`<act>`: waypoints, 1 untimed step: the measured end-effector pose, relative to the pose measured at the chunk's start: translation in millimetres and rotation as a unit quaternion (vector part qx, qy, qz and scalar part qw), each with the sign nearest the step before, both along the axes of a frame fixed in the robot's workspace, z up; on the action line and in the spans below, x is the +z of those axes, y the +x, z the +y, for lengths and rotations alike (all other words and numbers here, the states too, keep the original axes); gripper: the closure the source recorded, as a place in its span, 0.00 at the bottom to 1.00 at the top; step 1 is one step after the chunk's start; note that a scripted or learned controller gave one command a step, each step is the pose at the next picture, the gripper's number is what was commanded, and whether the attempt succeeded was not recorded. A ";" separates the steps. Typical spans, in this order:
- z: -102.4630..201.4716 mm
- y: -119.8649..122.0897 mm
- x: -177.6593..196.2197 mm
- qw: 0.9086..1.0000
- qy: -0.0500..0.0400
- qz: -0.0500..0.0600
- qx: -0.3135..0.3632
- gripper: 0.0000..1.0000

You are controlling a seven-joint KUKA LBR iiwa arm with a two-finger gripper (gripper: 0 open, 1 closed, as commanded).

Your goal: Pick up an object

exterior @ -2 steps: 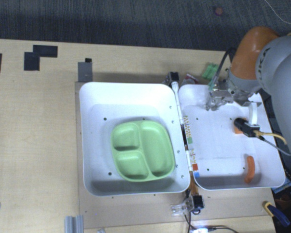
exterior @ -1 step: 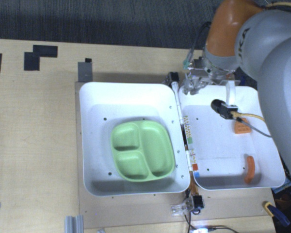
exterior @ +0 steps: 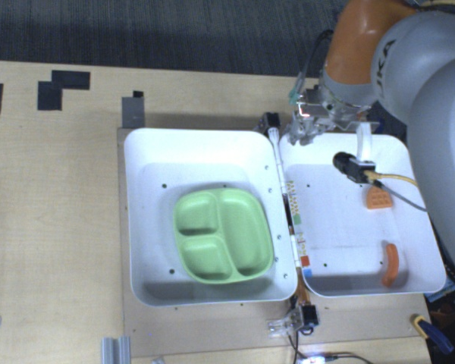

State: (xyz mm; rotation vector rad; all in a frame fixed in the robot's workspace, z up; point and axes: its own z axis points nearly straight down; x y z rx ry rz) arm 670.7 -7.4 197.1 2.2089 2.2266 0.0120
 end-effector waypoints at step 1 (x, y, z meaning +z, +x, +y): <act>-2.4 -0.9 90.9 1.000 -0.001 0.001 -0.001 1.00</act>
